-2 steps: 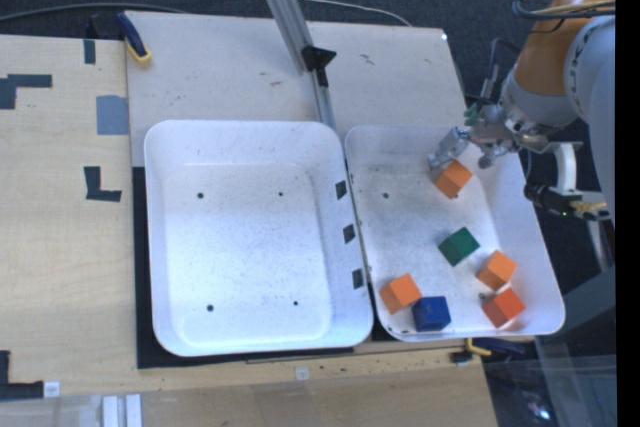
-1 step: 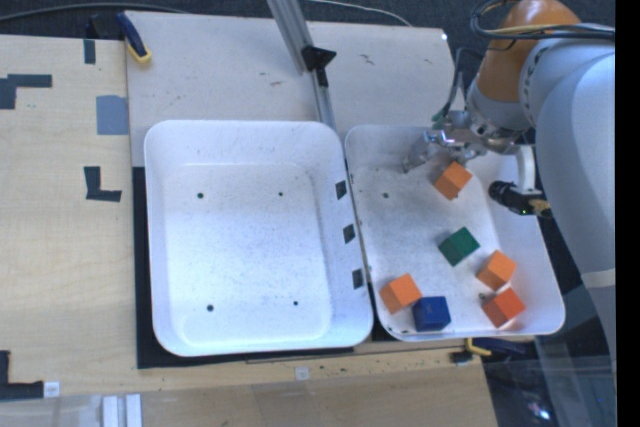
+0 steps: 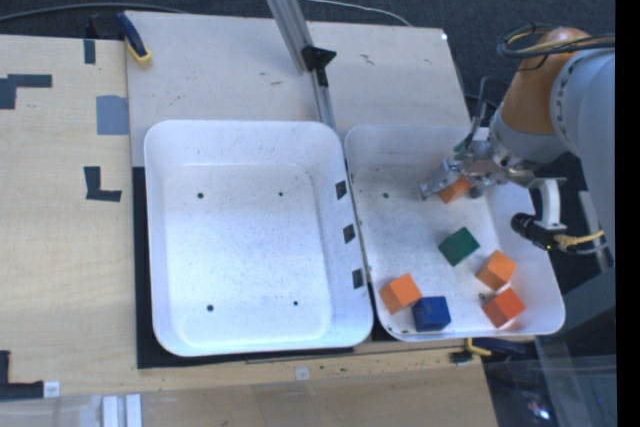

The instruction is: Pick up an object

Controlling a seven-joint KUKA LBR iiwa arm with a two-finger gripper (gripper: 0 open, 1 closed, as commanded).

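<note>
Over the right bin point(image 3: 385, 160), far side, the gripper point(image 3: 447, 185) sits low with an orange block point(image 3: 456, 191) between its fingers. Near end holds a green block point(image 3: 459, 246), blue block point(image 3: 431, 313) and three orange blocks point(image 3: 401, 292).
</note>
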